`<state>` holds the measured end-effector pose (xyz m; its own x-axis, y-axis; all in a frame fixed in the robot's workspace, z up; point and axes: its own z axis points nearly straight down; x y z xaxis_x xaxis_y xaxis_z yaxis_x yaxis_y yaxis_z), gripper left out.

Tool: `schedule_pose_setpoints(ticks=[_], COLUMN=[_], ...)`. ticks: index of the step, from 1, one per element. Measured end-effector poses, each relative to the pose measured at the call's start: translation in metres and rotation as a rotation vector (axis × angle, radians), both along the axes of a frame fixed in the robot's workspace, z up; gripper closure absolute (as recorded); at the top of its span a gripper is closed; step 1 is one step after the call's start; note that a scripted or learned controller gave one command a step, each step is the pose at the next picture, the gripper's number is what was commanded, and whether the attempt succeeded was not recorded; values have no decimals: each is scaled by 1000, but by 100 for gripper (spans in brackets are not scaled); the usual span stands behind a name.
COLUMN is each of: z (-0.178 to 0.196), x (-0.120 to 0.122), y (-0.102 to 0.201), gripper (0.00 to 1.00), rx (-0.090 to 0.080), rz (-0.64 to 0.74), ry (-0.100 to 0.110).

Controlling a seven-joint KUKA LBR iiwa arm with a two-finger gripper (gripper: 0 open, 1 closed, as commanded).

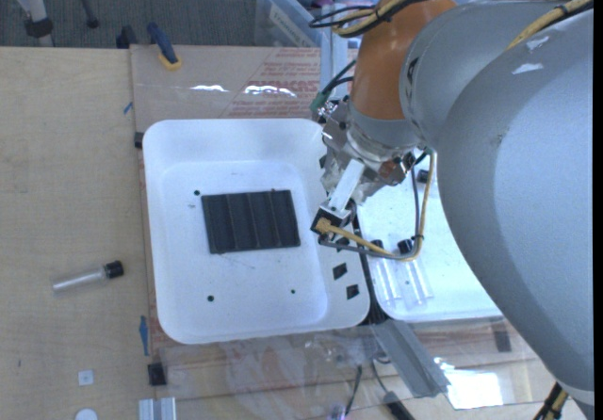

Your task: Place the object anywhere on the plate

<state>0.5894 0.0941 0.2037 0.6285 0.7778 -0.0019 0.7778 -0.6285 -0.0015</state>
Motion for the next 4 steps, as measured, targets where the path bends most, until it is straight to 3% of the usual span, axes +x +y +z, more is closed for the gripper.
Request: schedule_pose_setpoints(ticks=[1,2,3,4], z=[-18,73,88,47], x=[42,-28,-43,-72], y=[67,132,131,124], gripper=[100,100,100,100], rx=[0,1,2,1], rz=[450,574,946,516], ry=[-3,-1,2,4])
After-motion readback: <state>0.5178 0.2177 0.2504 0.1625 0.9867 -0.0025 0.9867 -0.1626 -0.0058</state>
